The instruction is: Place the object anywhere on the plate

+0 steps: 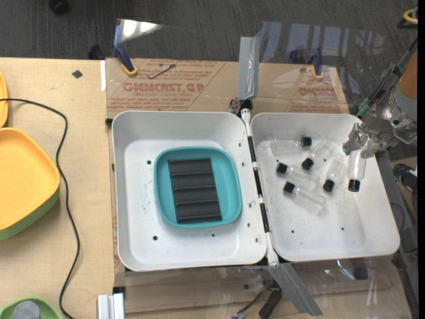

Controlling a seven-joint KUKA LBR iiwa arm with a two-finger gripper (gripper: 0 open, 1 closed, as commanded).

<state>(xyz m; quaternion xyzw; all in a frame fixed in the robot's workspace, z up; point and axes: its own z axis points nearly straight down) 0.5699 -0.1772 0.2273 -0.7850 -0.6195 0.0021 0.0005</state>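
Note:
A teal plate (pixel 230 186) lies in the middle of the left bin (pixel 133 238), and a black ridged block (pixel 194 190) rests on it. Several clear vials with black caps (pixel 302 167) are scattered in the right bin (pixel 345 241). My gripper (pixel 359 153) reaches in over that bin's right side. It is shut on one clear vial (pixel 356 170), which hangs down from the fingers with its black cap at the bottom. The gripper is far to the right of the plate.
A stack of yellow plates (pixel 23 178) sits on the wooden bench at the left, with a black cable (pixel 66 198) curving past it. Printed cardboard (pixel 172 85) lies behind the bins. Clear plastic sheeting stands at the back right.

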